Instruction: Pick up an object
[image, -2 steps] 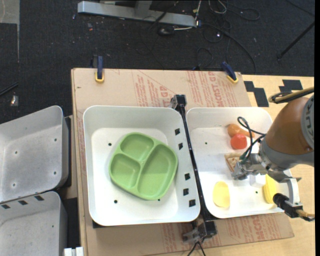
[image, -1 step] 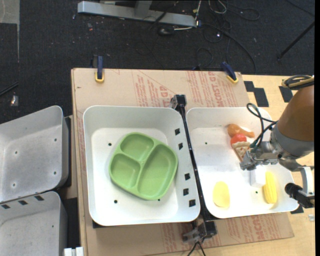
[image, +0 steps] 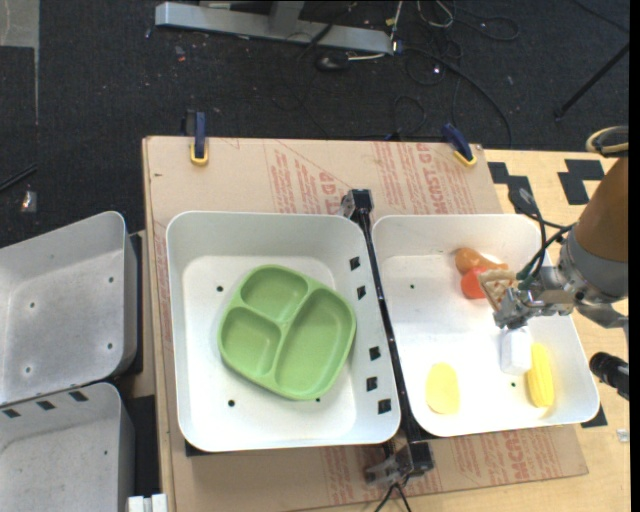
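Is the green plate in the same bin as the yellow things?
No, the green plate lies in the left bin, while the yellow things lie in the right bin.

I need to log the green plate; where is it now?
The green divided plate lies in the middle of the left bin, across the divider from the yellow oval piece in the right bin.

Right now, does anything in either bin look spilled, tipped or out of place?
Nothing stands out. The green plate lies flat in the left bin; the right bin holds small items lying separately below the claw.
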